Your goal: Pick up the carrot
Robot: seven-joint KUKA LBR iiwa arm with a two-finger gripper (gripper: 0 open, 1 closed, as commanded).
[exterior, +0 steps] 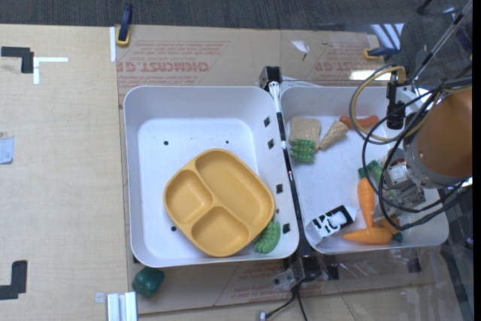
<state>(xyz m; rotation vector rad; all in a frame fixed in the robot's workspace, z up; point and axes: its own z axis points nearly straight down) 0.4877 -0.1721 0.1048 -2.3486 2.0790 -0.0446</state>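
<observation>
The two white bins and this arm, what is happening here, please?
A grey KUKA arm reaches in over the right bin, which holds several toy foods. Its tool hangs near two carrots: one upright, one lying along the bin's near edge. I see neither carrot between its fingers, so nothing looks picked up. The left bin holds a yellow divided plate with a green vegetable beside it.

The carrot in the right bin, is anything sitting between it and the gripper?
Nothing visible. The gripper hangs right beside the upright carrot, with bare bin floor around. A second carrot lies just below, and black cables loop above.
</observation>
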